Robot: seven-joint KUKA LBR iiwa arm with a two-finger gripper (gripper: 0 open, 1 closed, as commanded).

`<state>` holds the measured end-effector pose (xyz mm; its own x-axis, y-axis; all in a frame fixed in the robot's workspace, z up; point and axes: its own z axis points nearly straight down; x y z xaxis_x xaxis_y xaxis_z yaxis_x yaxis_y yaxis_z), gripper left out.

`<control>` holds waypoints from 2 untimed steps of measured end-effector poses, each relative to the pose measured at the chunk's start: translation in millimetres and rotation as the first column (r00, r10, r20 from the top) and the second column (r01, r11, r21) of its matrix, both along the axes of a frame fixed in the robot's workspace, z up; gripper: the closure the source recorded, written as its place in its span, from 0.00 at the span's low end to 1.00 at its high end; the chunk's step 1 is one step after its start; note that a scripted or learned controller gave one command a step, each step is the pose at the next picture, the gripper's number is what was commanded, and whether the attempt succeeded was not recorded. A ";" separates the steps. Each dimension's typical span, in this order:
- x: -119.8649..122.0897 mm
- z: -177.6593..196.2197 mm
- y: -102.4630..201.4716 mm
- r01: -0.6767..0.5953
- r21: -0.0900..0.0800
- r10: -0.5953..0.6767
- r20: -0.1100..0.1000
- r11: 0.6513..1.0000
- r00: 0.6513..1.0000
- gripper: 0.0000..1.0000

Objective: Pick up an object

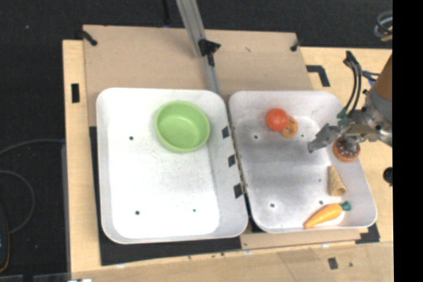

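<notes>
My gripper [334, 144] hangs over the right edge of the right bin [284, 172], open. One grey finger [321, 139] points left and down over the bin floor. A small brown and orange round object [346, 151] lies just below the gripper's body, near the bin's right rim; whether the fingers touch it I cannot tell. A red ball [276, 119] with a small orange piece [289, 129] against it sits at the bin's back. A tan cone [336, 180] and an orange carrot [324, 214] lie at the front right.
A green bowl [182, 127] stands in the back of the left bin [158, 201]. A metal pole [187, 0] rises behind the bins, at their shared edge. Dark cables [354, 79] hang by the arm at the right.
</notes>
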<state>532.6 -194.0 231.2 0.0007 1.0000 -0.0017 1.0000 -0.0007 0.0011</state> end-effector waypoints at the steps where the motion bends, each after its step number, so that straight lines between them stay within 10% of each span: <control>1: -0.3 -43.0 3.1 0.001 0.000 -0.001 -0.004 1.000 1.000 0.00; 2: 2.6 -105.6 3.2 0.002 0.001 -0.002 -0.006 1.000 1.000 0.00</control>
